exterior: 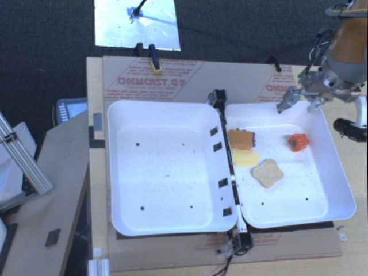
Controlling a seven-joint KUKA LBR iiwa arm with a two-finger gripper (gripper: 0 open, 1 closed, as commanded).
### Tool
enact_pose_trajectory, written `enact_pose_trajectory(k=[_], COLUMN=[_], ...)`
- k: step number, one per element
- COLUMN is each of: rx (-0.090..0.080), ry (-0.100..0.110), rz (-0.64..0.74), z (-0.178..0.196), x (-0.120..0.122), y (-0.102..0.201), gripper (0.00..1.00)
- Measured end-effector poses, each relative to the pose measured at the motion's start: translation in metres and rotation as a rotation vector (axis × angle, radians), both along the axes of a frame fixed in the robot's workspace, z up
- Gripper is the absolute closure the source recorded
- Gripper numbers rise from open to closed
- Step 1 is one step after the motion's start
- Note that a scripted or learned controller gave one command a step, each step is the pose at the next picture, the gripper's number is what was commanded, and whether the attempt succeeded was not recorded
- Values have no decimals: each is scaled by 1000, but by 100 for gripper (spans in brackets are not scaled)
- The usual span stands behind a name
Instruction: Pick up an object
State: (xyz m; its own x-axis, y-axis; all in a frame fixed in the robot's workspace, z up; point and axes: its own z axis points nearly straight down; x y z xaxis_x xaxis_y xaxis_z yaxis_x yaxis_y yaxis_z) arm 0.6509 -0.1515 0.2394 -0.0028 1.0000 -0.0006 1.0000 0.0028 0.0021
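Observation:
The right bin point(339, 194) holds several small objects. An orange-red pepper-like piece point(298, 142) lies near its far right. By the divider sits an orange-brown block with a purple edge point(241, 138), with a pale yellow piece point(246, 158) just in front of it. A beige toast slice point(267, 173) rests toward the middle. My gripper point(300, 102) hangs over the bin's far rim, above and behind the pepper piece, open, with nothing between its fingers.
The left bin point(115, 211) adjoins the right one along a clipped divider point(224, 165). Both stand on a cardboard sheet point(172, 79). A blue and yellow clamp point(154, 59) is fixed at the back edge. A metal rail point(23, 157) leans at the left.

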Motion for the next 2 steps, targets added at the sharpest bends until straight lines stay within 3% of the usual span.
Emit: enact_pose_trajectory(k=[1,2], rx=[-1,0], ry=[-5,-9], rz=[3,8], z=[12,91], x=[1,5], y=[0,74], gripper=[100,100])
